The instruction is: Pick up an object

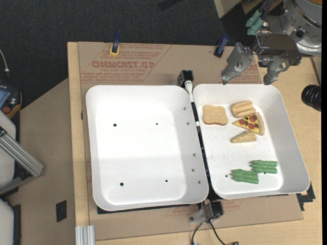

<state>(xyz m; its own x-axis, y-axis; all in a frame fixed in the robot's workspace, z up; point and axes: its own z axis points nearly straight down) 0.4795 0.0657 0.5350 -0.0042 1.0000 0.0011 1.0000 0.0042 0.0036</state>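
Two shallow white bins of smooth moulded plastic with rounded corners sit side by side on the desk (153,60), which is topped with a brown cardboard sheet printed in red. The tool (250,73) hangs above the far rim of the right bin (291,152), its two grey metal fingers (232,68) spread wide apart, with nothing between them and touching nothing. Just below the tool, inside that bin, lies a flat tan slice of toast (215,115) with a squarish outline; beside it sit a plump, rounded bread roll (242,108), a triangular pizza slice (250,122) dotted with red toppings, and a small pale wedge (243,137). Further from the tool, near the bin's front edge, lie two knobbly green vegetable pieces (255,171), long and ridged, one just beside the other. The left bin (97,137), well off to the tool's side, shows a few dark dots on its floor.
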